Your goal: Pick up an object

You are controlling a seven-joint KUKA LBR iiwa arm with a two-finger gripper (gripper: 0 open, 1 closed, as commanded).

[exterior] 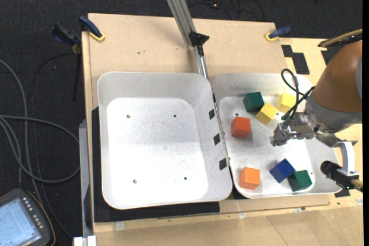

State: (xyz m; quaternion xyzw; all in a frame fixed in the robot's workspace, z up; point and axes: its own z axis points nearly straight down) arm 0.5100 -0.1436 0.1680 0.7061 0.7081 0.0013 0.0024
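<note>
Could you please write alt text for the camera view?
The arm's claw hangs over the right bin among seven blocks: two orange, two green, two yellow, one blue. The left bin sits beside it on the bench.

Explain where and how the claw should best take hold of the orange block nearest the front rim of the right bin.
Probably from straight above, closing on two opposite flat side faces of the orange block. It sits flat with open floor on most sides; the blue block lies apart to its right, and the bin's dividing wall is close on its left, so front and back faces look safest.
</note>
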